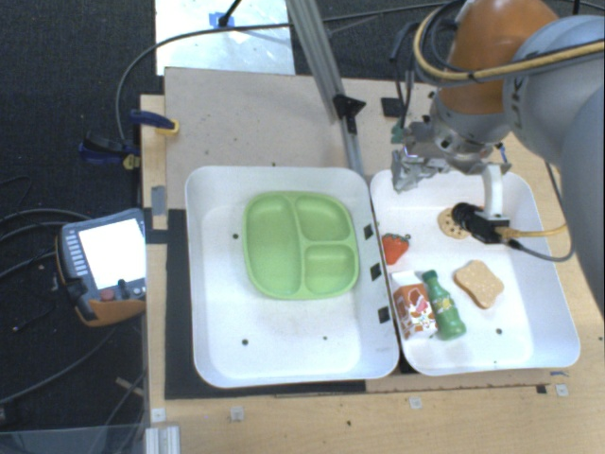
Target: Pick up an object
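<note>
My gripper (407,175) hangs over the back left corner of the right bin (544,343), below the orange band of the arm. Nothing shows beneath it but bare white floor. In that bin lie a red strawberry (395,248) near the left wall, a round cookie (450,221) toward the back, a slice of bread (478,283) at the right, a green bottle (444,305) on its side, and a red-and-white carton (414,311) beside the bottle. The strawberry is the closest item, just in front of the gripper.
The left bin (217,334) holds a green divided plate (302,245). A grey pole (321,55) slants down to the gap between the bins at the back. A black part with a yellow cable (479,223) partly covers the cookie. A handheld pendant (106,263) lies off the bench at left.
</note>
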